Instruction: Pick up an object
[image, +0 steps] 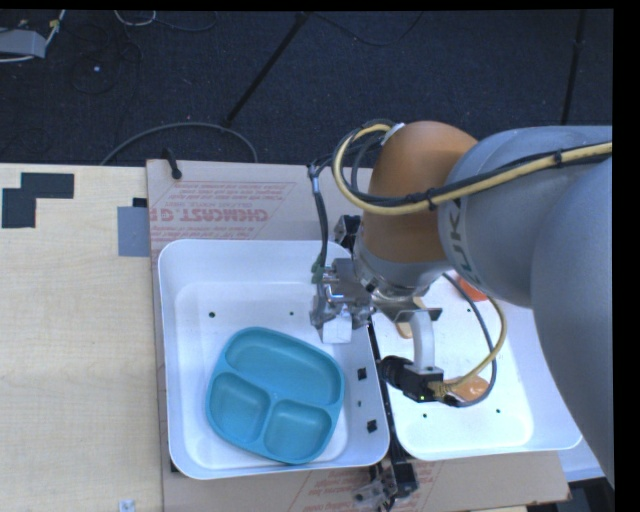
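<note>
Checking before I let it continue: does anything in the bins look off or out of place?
Nothing looks spilled or broken. The blue divided tray lies flat but askew in the left bin, its lower edge riding up against the bin's front wall. The gripper hangs above its upper right corner.

Two bins sit side by side on the counter (70, 330). In the left bin (185, 270) a divided tray (275, 393) lies flat toward the near side, its right edge close to the wall between the bins. The arm (480, 220) reaches in from the right, above the right bin (520, 420). Its hand (335, 318) hangs over the far right corner of the left bin, just behind the tray. Cardboard (215, 205) lies under the bins and sticks out behind them.
</note>
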